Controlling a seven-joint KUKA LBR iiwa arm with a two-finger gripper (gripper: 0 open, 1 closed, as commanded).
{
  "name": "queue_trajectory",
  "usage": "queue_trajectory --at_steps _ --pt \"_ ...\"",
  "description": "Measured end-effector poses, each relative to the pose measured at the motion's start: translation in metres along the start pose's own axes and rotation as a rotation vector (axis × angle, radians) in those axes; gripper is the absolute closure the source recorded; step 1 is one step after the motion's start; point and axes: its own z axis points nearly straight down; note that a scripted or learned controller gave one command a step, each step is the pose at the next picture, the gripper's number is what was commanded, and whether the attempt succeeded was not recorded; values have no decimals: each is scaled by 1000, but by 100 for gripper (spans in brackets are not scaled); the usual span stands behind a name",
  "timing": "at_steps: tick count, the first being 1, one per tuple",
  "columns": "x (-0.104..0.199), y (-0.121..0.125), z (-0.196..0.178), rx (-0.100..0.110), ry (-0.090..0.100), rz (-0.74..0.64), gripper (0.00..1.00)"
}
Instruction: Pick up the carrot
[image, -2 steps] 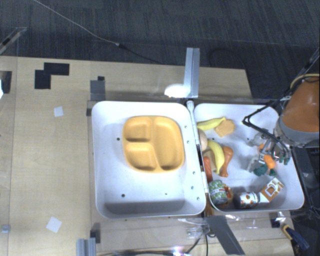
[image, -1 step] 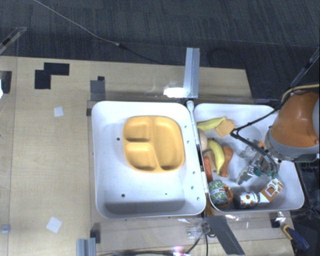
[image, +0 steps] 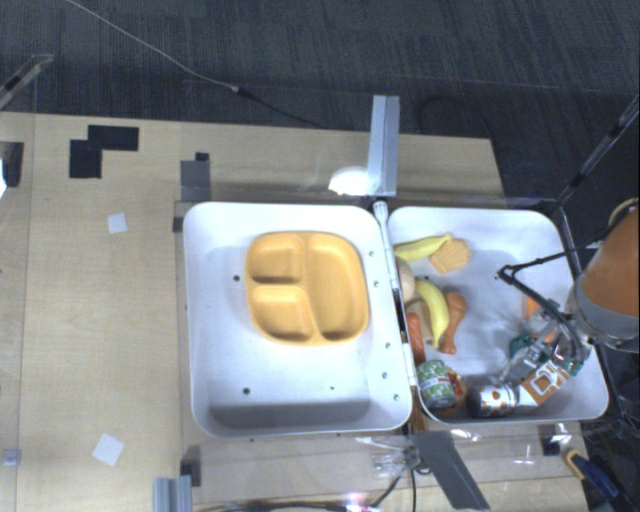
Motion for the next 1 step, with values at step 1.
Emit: queue_trajectory --at_steps 1 --pt "5 37 0 1 -1 133 0"
